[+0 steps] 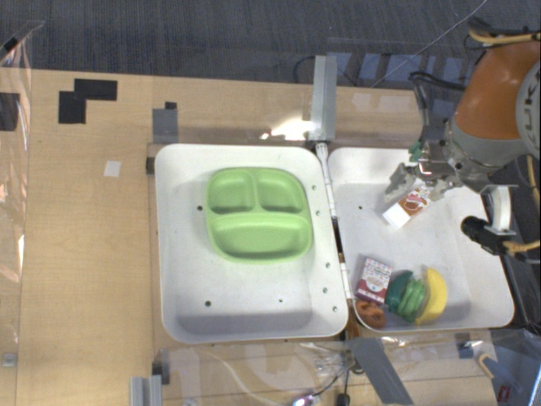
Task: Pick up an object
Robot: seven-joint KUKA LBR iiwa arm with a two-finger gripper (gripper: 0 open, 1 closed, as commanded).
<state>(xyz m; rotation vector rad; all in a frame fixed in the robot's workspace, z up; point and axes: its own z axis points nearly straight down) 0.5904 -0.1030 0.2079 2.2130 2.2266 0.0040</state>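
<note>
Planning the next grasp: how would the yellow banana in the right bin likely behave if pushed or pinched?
The banana looks smooth and curved, so it may slip or pivot when pinched. It lies against the green item near the bin's front wall, so a push would probably jam it there.

Lime green divided plate [258,213] in a white bin [182,311]; yellow banana [435,294], green toy [408,294], red-and-white packet [374,279], tan wood desk [76,244].

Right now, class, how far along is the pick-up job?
Done: the tool has reached the right bin. In hand: a small white-and-red packet sits at its tip; a firm grip can't be confirmed. Left: lifting it clear. The banana lies untouched.
</note>
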